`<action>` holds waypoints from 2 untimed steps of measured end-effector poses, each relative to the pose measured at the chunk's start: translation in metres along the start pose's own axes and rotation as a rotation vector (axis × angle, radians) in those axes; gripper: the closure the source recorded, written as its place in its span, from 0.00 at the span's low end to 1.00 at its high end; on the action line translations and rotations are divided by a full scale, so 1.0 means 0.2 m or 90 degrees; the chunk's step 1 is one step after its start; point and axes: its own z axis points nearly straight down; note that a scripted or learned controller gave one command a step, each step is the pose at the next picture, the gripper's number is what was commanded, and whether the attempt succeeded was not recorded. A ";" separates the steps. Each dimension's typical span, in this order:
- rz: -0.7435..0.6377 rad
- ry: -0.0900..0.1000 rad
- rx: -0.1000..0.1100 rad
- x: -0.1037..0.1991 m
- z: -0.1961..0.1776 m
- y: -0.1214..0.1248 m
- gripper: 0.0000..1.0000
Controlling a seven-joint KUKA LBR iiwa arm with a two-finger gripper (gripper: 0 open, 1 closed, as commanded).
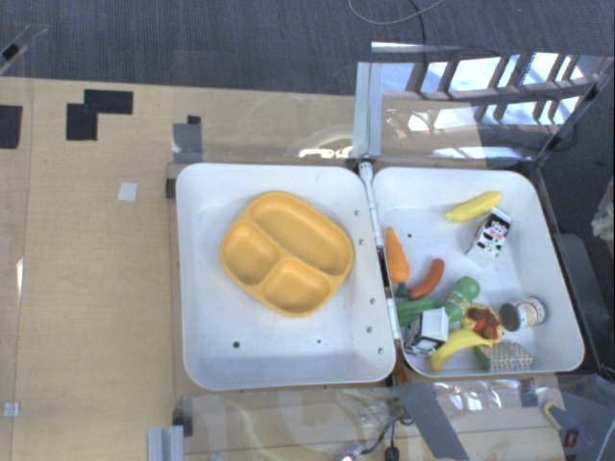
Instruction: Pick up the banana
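Arm pose: cannot tell from the camera view. Wrist angle: cannot tell. Gripper position and state: cannot tell. Nothing more on the robot's body can be logged for this moment.

From my seat, the pile (461,320) in the right bin's (538,200) near corner is too tangled to sort: a second banana (454,347) lies partly under a red and green toy (480,321). The small box (430,327) beside it is half buried. I cannot read the print on the carton (491,235) or the can (524,313).
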 end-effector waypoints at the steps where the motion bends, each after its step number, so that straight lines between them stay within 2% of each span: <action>1: -0.006 0.000 -0.003 0.01 -0.05 0.01 1.00; 2: -0.011 0.001 -0.006 0.02 -0.11 0.01 1.00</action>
